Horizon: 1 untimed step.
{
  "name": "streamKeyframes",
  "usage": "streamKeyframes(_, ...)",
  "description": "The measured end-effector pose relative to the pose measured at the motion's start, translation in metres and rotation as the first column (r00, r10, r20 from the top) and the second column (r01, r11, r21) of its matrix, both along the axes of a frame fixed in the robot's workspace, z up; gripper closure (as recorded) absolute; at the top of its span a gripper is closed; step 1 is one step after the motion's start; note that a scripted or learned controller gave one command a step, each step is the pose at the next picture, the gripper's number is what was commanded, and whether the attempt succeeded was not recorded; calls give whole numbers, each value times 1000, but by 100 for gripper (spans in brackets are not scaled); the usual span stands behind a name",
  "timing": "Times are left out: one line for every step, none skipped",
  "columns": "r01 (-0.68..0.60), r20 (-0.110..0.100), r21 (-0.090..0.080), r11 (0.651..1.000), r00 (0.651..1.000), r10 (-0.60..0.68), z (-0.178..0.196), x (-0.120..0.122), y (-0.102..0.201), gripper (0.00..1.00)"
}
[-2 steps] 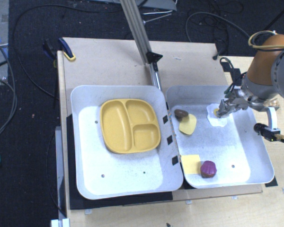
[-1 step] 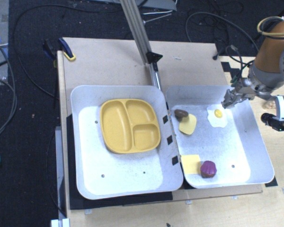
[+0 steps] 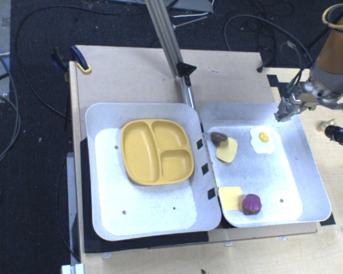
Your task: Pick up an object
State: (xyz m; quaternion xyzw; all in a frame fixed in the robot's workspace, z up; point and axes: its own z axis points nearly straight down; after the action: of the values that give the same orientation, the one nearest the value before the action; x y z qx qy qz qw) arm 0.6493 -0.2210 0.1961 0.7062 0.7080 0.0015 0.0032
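Well, I see the fried egg (image 3: 263, 140) lying in the right bin (image 3: 308, 170), at about 7 o'clock from my gripper (image 3: 283, 114) and near it; I cannot tell what the gripper holds; it hangs over the bin's top rim at 12 o'clock; bare white floor lies between the egg and the purple toy (image 3: 251, 204).
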Motion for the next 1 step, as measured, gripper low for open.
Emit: streamKeyframes(0, 0, 0, 1000, 1000, 0, 44, -3, 1, 100)
